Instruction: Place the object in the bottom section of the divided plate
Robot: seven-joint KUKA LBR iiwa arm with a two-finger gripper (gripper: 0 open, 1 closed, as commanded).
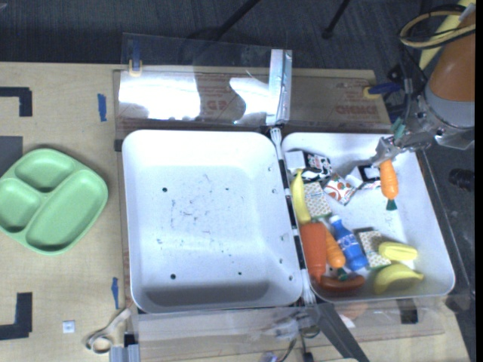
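A: Start with the big pieces. What lies on the bench?

B: Two shallow white bins side by side. The left bin (204,217) shows bare floor. The right bin (434,202) carries the clutter, heaped along its left wall and near corner. Well apart from both, at the far left of the bench, sits the green divided plate (49,200), with two small sections and one long one.

A: And the arm?

B: The arm (453,81) comes in from the right, its orange band above the wrist. The gripper (389,153) hangs over the far right part of the right bin.

A: What is it after?

B: A small orange carrot (389,181) hangs just under the gripper, touching it at the top. Its long axis runs nearly straight toward the viewer, stalk end lowest.

A: Is it gripped?

B: I can't tell; at this size the tips blur into the carrot's top. It may be clamped or merely hanging close.

A: Other items?

B: A banana (299,196) by the divider, a larger orange carrot (315,249), a blue bottle (348,245), and yellow pieces (396,266) in the near corner.

A: So what does the coming move turn on?

B: Direction, I'd say. The plate lies far left of the gripper, across the whole left bin, so the carry is long and sideways.
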